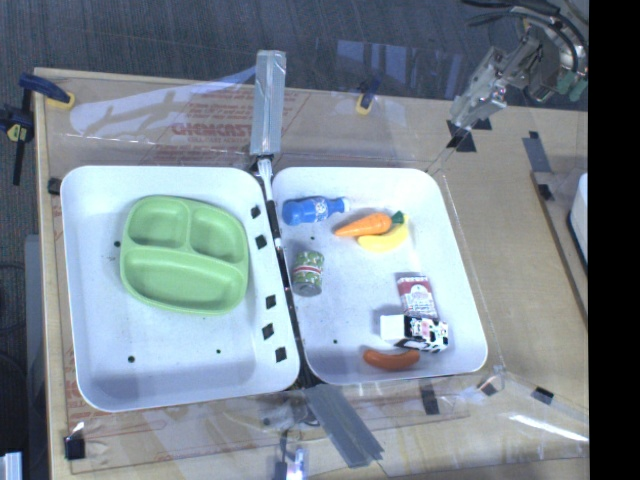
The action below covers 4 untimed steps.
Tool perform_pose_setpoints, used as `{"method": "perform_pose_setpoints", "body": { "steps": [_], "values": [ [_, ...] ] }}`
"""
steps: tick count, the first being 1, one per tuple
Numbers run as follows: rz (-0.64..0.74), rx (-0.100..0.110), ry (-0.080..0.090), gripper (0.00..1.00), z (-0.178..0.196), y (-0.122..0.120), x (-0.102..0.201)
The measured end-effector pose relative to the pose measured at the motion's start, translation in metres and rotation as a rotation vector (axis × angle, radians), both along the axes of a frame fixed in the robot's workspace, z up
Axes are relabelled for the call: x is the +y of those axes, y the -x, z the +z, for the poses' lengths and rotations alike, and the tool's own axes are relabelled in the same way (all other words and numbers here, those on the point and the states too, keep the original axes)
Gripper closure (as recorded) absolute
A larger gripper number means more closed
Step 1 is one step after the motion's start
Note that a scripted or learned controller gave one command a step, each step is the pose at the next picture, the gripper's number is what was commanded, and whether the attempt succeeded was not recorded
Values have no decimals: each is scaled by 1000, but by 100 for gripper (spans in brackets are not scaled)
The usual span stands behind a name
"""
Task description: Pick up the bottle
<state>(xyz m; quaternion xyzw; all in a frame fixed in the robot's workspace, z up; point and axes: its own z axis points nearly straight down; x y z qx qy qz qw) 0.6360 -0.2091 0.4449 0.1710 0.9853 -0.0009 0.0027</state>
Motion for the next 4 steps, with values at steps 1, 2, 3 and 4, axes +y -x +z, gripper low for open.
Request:
{"method": "perform_pose_setpoints", "body": {
  "steps": [1,2,3,4],
  "values": [
    [-698,0,-3,100,-1,-3,-1],
    [-615,6,-3,100,-101,14,143],
    [-422,5,-3,100,-122,88,194],
    [32,4,-1,100,-127,137,85]
  ]
}}
